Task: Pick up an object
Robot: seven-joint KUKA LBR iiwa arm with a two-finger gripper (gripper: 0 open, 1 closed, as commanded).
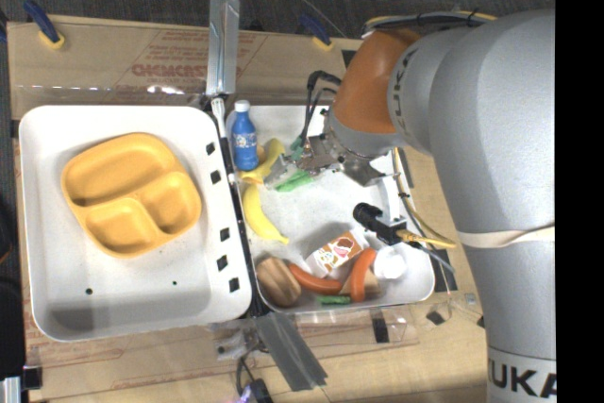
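Left bin (38,203): we see a yellow three-compartment plastic tray (130,192) | divider: small blue bottle with white cap (244,136) upright at upper centre, yellow plastic banana (258,208) below it | right bin (321,212): grey arm with orange band (453,99) reaches in from right, bent down; gripper (304,163) low over green piece (293,183), jaw state we cannot tell | lower centre: brown round item (276,279), orange carrot-like pieces (349,277).
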